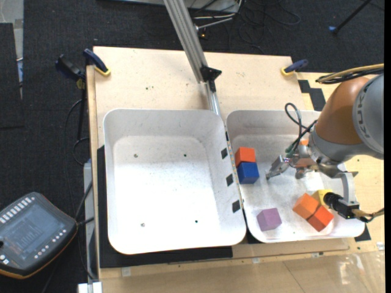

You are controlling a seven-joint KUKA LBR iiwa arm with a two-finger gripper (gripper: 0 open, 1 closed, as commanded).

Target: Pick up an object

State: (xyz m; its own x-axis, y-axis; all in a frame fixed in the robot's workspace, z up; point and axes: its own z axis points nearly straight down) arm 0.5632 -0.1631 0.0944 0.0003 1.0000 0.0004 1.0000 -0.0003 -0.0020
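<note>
The right bin holds several blocks. A small orange block sits against a blue block near the bin's left wall. A purple block lies at the front. At the front right an orange block rests beside a yellow piece. My gripper hangs over the bare middle of this bin, right of the blue block and apart from it. Its fingers are open and nothing shows between them.
The left bin stands next to the right one, divided by their shared rims. A slanted metal rail reaches down to the bins' back edge. A teach pendant lies at the bench's front left.
</note>
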